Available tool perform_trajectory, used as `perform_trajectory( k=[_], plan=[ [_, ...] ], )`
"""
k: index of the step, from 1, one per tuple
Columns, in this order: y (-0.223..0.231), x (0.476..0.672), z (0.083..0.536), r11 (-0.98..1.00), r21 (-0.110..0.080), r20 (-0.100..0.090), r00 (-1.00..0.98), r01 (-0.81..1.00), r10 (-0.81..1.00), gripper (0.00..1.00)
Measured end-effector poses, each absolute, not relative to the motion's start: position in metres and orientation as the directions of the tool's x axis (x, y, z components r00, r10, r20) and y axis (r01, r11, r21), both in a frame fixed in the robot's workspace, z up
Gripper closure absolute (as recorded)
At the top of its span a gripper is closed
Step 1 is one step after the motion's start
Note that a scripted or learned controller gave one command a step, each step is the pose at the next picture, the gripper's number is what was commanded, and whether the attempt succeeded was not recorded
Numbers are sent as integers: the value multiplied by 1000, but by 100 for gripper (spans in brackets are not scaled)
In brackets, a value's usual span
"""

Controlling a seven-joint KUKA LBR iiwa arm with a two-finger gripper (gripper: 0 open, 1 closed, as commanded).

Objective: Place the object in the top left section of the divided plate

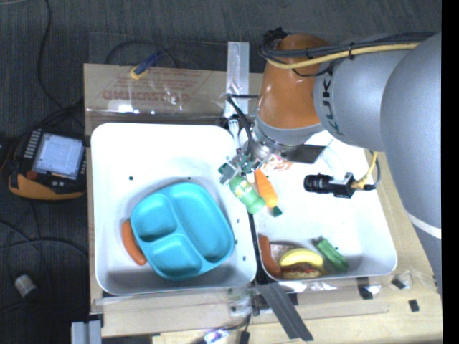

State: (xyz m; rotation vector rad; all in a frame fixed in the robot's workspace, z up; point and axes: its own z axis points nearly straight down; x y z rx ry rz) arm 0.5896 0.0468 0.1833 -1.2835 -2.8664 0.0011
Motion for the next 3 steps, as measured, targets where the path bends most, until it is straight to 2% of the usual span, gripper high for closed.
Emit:
perform_trajectory(
  k=[1,2,3],
  plan=[
    [28,663,183,659,0,0,-659,752,752,100],
    [98,666,257,827,0,-3,-827,563,563,100],
    [69,629,283,979,0,-2,-979,202,202,100]
  ],
)
